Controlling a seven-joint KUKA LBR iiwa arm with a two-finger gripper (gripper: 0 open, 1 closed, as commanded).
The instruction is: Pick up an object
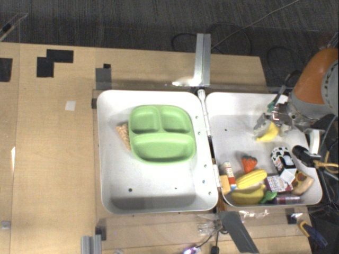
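Observation:
My gripper (269, 125) hangs over the upper right part of the right bin (233, 115). Its fingers point down and left, and a small yellow object (267, 134) sits between the fingertips; the gripper is shut on it. The grey arm with its orange band (312, 81) reaches in from the right edge. More items are heaped at the bin's front right: a red strawberry (249, 163), two yellow bananas (250, 179), a black-and-white toy (280, 156) and a small bottle (228, 171).
The left bin (111, 189) holds a green divided plate (161, 133) with a tan waffle-like piece (123, 135) poking out at its left edge. A metal post (203, 60) stands behind the seam between the bins. Cables lie at the front.

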